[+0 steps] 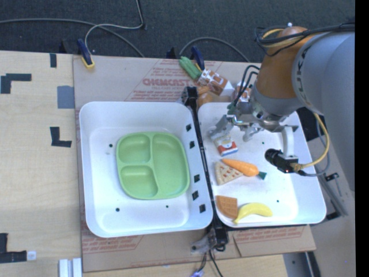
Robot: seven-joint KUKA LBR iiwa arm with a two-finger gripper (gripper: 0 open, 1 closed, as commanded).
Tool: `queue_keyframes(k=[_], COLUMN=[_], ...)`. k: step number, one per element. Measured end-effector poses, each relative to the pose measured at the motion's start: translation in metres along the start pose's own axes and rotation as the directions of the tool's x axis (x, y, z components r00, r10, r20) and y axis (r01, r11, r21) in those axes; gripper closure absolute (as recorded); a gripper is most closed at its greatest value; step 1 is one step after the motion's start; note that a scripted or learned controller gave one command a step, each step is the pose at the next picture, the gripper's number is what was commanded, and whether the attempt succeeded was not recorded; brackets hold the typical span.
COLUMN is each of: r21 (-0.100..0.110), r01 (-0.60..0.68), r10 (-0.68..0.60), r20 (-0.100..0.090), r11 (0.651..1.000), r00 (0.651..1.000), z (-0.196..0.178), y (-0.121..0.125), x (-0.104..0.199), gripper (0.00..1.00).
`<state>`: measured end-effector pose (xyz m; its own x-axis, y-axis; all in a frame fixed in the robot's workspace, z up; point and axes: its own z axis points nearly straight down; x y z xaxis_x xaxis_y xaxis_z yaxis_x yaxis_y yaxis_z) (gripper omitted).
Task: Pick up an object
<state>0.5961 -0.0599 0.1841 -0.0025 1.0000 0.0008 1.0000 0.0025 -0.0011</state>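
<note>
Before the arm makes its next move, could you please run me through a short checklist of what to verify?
1. Pincer above the right bin: ok.
2. Fingers spread apart, nothing between them: ok.
3. Small red and white box just below the pincer, within reach: ok.
4. Carrot lies apart from the box: ok.
5. Banana well away from the pincer: ok.
6. Exact height of the pincer over the box: cannot tell.
</note>
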Motion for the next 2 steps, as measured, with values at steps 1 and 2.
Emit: queue_keyframes(k=[1, 2], r21=[0.002, -0.003], r01=[-0.002, -0.001], r10=[0.002, 0.001], r20=[0.002, 0.003], r11=[1.0, 1.0], r00=[1.0, 1.0], z=[0.039, 0.098], y=[0.01, 0.035], x=[-0.036, -0.036], gripper=[0.0, 0.0])
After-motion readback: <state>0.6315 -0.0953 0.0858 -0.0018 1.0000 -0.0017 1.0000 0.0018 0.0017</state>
